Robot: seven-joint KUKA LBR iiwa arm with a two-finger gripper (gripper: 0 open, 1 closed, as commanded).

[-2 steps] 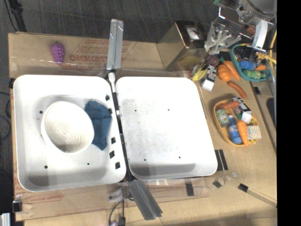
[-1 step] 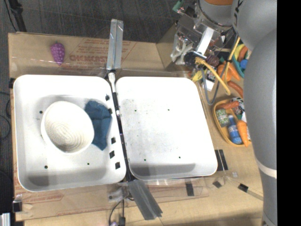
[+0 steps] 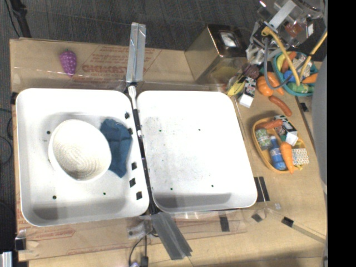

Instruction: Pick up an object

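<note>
While the gripper (image 3: pixel 278 16) hangs at the far right corner, both candidates lie in the left bin (image 3: pixel 33 204).
A white woven hat (image 3: pixel 80 149) touches a blue cloth (image 3: pixel 118 143), well apart leftward across the right bin (image 3: pixel 194 149); I cannot tell the gripper's state.

Two bins side by side on your surface (image 3: pixel 167 60).
Left bin (image 3: pixel 33 204) holds a hat (image 3: pixel 79 149) touching a cloth (image 3: pixel 118 144) on its right; a basket (image 3: pixel 261 143) sits right of the right bin (image 3: pixel 194 149).
</note>
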